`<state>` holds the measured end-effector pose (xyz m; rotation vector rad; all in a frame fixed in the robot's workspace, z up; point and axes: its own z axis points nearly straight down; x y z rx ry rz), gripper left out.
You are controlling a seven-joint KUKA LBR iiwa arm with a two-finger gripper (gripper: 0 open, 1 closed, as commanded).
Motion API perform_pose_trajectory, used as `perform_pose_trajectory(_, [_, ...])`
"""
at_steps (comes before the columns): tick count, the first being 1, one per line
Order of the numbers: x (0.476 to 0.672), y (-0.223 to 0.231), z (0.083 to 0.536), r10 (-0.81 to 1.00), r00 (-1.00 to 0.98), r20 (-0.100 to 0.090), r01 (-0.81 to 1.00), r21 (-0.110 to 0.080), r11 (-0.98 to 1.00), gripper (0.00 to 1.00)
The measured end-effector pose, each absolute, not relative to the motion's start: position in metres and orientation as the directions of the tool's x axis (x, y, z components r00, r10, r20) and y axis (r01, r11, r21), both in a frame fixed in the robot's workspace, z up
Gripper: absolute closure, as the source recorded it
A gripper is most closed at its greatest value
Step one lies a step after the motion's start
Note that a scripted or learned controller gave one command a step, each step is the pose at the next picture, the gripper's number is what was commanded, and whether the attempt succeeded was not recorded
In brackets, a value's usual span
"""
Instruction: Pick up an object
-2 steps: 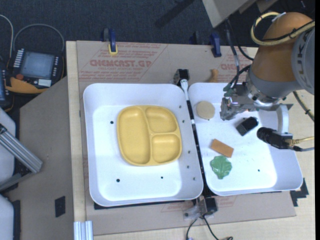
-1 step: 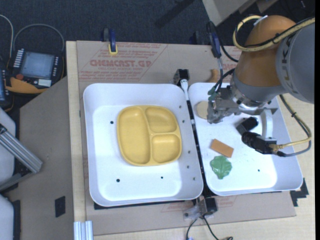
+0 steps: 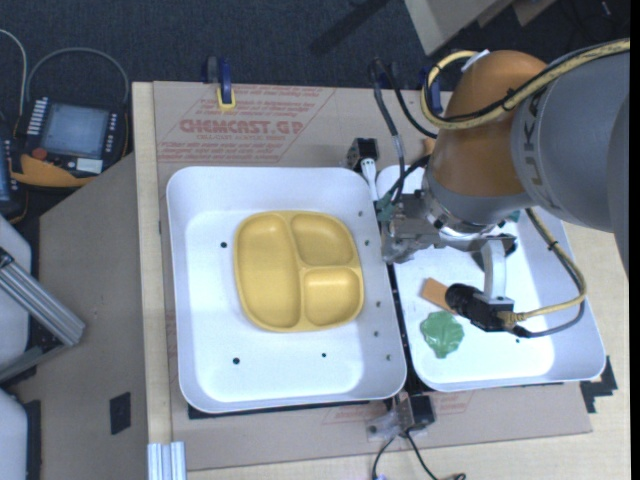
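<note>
the arm [image 3: 585, 143] reaches in from the right and hangs over the right bin [image 3: 565, 353], its orange band [image 3: 480, 133] above the bin's far left part. the gripper [image 3: 407, 236] sits low under the wrist, close to the rim where the two bins meet. the wrist hides most of it, so i cannot tell whether it is open or closed, and nothing can be seen held in it.

things to pick lie in both bins. a crumpled green object [image 3: 442, 333] rests on the right bin's floor near its front left corner. a small orange-brown piece [image 3: 434, 291] lies just behind the green object, apart from the gripper. in the left bin [image 3: 190, 268] a yellow divided plate [image 3: 298, 268] with three compartments lies flat near the middle.

both bins stand on a brown board [image 3: 300, 133] printed in red with "chemcast gp". the fainter red lines beneath are too small to read. a blue and yellow clamp [image 3: 226, 86] grips the board's far edge. large pale letters run along the grey arm link, only partly in view. off the bench to the left lies a handheld pendant [image 3: 72, 133] with a screen, whose text is too blurred to read.
</note>
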<state>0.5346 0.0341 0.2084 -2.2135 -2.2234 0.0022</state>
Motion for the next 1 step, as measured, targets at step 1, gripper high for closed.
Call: perform_pose_trajectory(1, [0.5197, 0.0839, 0.2225, 1.000, -0.006, 0.002, 1.000, 0.000, 0.006, 1.00])
